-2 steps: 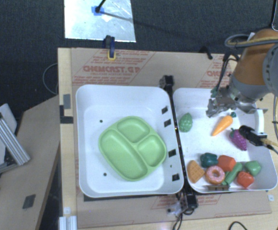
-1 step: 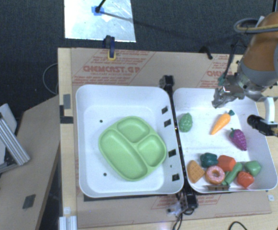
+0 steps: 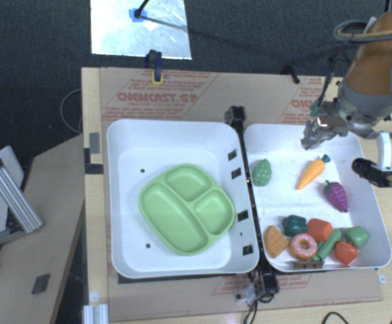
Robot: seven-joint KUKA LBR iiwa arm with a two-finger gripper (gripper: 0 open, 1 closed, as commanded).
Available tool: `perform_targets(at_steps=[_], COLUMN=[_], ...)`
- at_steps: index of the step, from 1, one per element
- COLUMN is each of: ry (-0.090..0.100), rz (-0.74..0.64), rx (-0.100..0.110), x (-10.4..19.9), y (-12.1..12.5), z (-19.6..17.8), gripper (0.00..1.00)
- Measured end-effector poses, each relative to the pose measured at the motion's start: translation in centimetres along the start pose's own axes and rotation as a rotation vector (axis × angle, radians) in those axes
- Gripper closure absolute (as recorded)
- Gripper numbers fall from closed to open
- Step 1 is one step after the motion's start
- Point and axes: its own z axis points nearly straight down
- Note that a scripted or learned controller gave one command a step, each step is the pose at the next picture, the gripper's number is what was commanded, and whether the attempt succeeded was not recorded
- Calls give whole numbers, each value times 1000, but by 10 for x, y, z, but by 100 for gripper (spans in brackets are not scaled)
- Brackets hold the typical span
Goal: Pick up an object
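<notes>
**Arm over the right bin, toy food below**

We are looking down on a counter (image 3: 182, 90) covered with printed brown cardboard, sitting on dark carpet (image 3: 34, 32). A shiny foil-like sheet (image 3: 140, 17) is lying on the carpet beyond the counter's far edge, and a blue-and-yellow clamp (image 3: 155, 66) is gripping that edge. A pale side table (image 3: 40, 201) and an aluminium rail (image 3: 3, 181) are showing at the left.

Two white bins are sitting side by side, touching along a black hinge strip. The left bin (image 3: 128, 140) is holding a green divided plate (image 3: 186, 208). The right bin (image 3: 276, 140) is holding the toy food: a carrot (image 3: 310, 173) and purple grapes (image 3: 336, 196) near the middle, a green leafy piece (image 3: 261, 172) beside the hinge, and a cluster along the near wall including a doughnut (image 3: 303, 246) and a red piece (image 3: 319, 229).

The gripper (image 3: 314, 137) is hanging over the right bin's far corner, just above the carrot and apart from it. We cannot tell how wide it is standing; nothing is showing between its tips.
</notes>
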Motion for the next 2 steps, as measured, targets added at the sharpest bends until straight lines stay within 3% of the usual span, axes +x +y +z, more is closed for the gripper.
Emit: perform_targets(at_steps=[2], ry=[1], rz=[-3], rx=[3], x=[93], y=[-29], z=[8], gripper=[100])
